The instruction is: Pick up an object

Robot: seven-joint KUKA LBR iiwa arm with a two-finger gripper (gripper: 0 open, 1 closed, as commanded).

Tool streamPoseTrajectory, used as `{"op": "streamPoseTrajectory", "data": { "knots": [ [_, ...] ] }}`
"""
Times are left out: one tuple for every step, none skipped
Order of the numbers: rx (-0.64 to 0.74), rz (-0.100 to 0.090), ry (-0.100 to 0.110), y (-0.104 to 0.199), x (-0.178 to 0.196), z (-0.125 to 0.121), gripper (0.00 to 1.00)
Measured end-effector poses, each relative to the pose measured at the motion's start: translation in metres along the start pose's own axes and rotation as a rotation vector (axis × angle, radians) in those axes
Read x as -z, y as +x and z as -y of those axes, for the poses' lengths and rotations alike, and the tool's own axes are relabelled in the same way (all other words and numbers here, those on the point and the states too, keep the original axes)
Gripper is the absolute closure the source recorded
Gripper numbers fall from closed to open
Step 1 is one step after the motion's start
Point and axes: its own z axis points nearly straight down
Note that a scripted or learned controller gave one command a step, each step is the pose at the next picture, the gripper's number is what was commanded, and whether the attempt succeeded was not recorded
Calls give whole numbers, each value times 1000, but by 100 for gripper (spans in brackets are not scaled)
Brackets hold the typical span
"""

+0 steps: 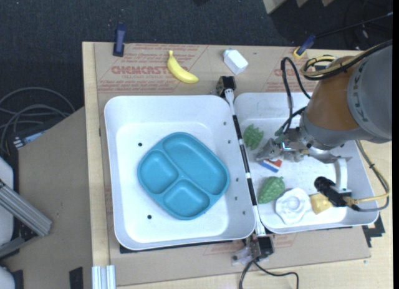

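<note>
In the right bin (pixel 274 103), my gripper (pixel 269 151) reaches in from the right and hangs low over the bin's left half. Just below its tip lies a small blue and red piece (pixel 270 165). A green leafy toy (pixel 253 136) lies just up and left of the tip, near the divider between the bins. A second green toy (pixel 272 189) rests nearer the front, with a white round object (pixel 292 205) beside it. I see nothing held at the gripper's tip.
The left bin (pixel 121 119) holds a blue divided plate (pixel 181 174). Behind the bins, a yellow banana (pixel 179 69), a white block (pixel 235 61) and a small blue item (pixel 119 39) lie on the bench. A yellowish piece (pixel 320 203) sits beside the white object.
</note>
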Motion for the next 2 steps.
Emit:
{"op": "streamPoseTrajectory", "data": {
  "knots": [
    [-2, 2, 0, -62, 0, 35, 0],
    [1, 0, 6, 9, -4, -5, 0]
  ]
}}
